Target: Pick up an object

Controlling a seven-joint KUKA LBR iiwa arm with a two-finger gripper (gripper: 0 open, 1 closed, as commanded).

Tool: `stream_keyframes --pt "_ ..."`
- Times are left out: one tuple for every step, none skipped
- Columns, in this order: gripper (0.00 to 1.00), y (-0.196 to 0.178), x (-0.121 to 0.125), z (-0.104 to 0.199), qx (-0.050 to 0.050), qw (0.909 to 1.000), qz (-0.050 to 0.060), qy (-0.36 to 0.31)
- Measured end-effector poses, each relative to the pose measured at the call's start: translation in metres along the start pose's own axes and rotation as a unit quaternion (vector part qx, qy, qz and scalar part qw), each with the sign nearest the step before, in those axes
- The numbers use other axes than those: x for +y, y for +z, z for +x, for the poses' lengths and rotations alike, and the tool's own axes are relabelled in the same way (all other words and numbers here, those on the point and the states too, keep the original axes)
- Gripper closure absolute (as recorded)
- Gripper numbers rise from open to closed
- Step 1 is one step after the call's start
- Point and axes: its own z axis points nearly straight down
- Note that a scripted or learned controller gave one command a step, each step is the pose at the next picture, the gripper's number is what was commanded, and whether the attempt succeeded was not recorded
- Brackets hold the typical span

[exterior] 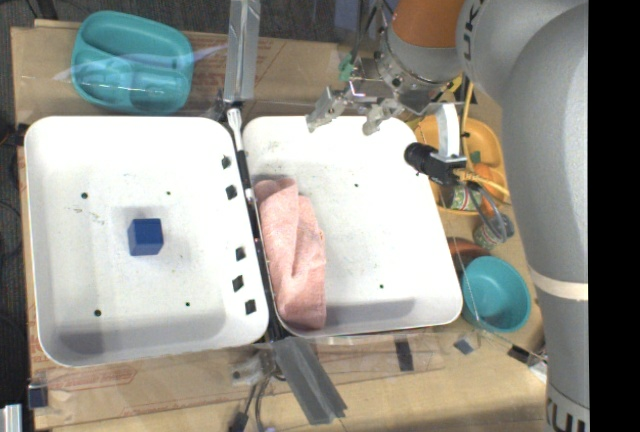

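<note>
A small blue cube [146, 236] lies in the left bin [60, 180], left of its middle. A pink cloth [291, 250] is bunched along the left wall of the right bin [420, 250]. My gripper [347, 115] hangs above the back edge of the right bin, its two metal fingers spread apart with nothing between them. It is well behind and to the right of the cloth and far from the cube.
A teal plastic container [130, 60] sits behind the left bin. To the right of the right bin lie a teal bowl [497, 292] and an orange dish [470, 155] with assorted items. The grey arm [540, 120] fills the right side.
</note>
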Motion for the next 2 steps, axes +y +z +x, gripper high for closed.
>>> stream_keyframes --pt "0.00 0.106 -0.038 -0.015 0.000 0.9999 0.001 -0.010" --pt "0.00 0.161 -0.060 -0.013 0.000 0.9989 -0.003 -0.046"
